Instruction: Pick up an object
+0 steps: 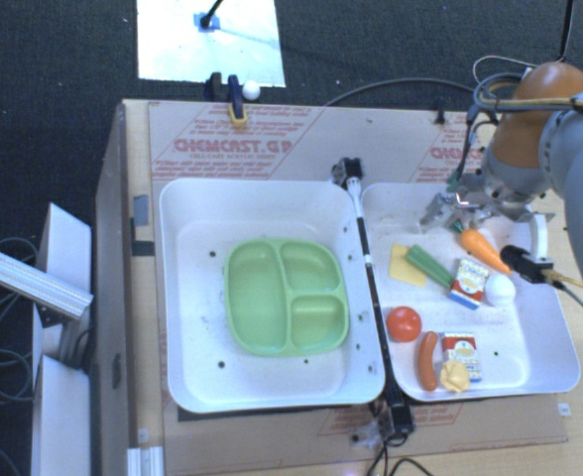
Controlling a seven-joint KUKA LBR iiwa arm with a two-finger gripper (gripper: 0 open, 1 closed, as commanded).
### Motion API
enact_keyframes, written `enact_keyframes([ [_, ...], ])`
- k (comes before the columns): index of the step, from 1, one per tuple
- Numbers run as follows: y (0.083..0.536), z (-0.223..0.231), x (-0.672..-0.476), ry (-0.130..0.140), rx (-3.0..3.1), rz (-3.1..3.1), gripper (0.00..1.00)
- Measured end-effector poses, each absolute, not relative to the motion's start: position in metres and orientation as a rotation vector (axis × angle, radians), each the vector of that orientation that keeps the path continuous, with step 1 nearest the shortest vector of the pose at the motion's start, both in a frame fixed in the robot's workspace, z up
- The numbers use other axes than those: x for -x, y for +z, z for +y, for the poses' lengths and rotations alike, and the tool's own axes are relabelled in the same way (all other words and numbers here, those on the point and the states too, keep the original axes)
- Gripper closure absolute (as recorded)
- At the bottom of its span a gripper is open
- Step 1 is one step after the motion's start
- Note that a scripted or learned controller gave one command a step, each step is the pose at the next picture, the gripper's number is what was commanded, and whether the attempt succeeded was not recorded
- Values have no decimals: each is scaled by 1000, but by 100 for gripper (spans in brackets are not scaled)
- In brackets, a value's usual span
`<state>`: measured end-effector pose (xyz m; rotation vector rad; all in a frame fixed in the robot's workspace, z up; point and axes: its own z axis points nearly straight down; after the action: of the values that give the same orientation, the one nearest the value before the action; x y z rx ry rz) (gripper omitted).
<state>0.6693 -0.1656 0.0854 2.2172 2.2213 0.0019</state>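
My gripper (450, 208) hovers low over the back of the right bin (539, 365), open with nothing between its fingers. Just in front of it and to the right lies an orange carrot (483, 249). Further forward are a green stick (430, 264) resting on a yellow cheese slice (405, 268), a small red and white carton (467, 284) and a white egg (500, 289). Toward the front of the bin sit a red tomato (404, 323), a sausage (428, 360) and a red packet (460, 348) with a yellow piece (454, 376) on it.
The left bin (192, 266) holds a green divided plate (287, 296). A black bar (363, 246) runs along the seam between the two bins. The arm's grey and orange body (544, 132) looms over the right bin's back right corner.
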Motion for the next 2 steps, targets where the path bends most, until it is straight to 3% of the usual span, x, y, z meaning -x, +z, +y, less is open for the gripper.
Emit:
enact_keyframes([
  [2,85,-150,-669,1,-2215,2224,0],
])
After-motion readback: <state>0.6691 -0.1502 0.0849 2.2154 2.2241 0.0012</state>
